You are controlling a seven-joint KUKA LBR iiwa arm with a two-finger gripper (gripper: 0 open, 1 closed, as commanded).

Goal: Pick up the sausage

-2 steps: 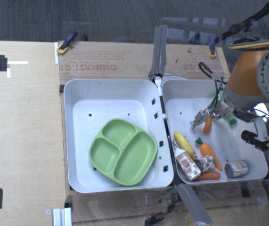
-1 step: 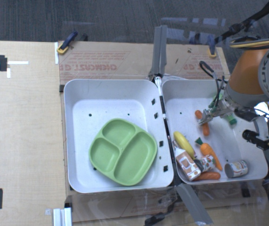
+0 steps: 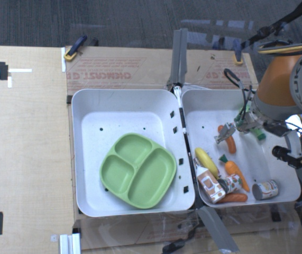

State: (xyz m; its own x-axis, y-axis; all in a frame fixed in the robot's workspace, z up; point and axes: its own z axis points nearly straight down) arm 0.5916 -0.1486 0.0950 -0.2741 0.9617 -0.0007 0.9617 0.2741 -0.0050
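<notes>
In the camera view the gripper (image 3: 226, 136) hangs low over the right bin (image 3: 193, 110), right at an orange sausage (image 3: 230, 142) in the bin's middle; whether it clamps it I cannot tell. A green divided plate (image 3: 138, 170) lies in the left bin (image 3: 87, 110), and the cardboard (image 3: 108, 67) behind shows mirrored red lettering, partly legible as "CHEMCAST".

Pale green three-compartment plastic plate (image 3: 138, 170), two shallow white plastic bins (image 3: 87, 110), yellow banana-shaped toy (image 3: 207, 162), orange carrot toy (image 3: 234, 170), reddish-brown sausage toy (image 3: 234, 198), silver-grey tin can (image 3: 265, 189).
</notes>
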